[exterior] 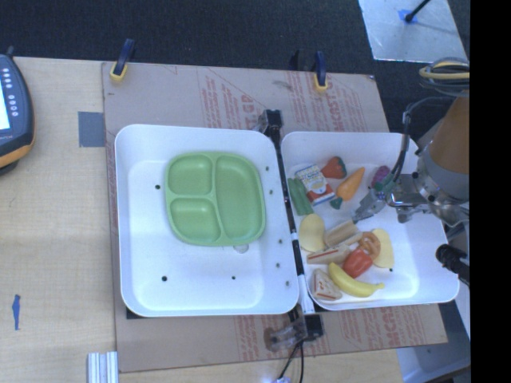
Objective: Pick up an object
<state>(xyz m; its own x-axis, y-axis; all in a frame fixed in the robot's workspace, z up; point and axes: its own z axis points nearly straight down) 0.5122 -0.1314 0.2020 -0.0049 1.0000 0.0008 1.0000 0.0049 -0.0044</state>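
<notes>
1. Pincer (pixel 374 206): you see it low over the right bin (pixel 415 290), its tips near the toy food; whether they are spread or pressed together cannot be told, and nothing shows between them.
2. Candidate objects: carrot (pixel 350 183) and small carton (pixel 317 183) just beside it; tomato (pixel 361 260) and banana (pixel 354 282) nearer you.
3. Left bin (pixel 144 294): holds a green divided plate (pixel 215 198).
4. Progress: judge the grasp as still to come; lifting remains.
</notes>
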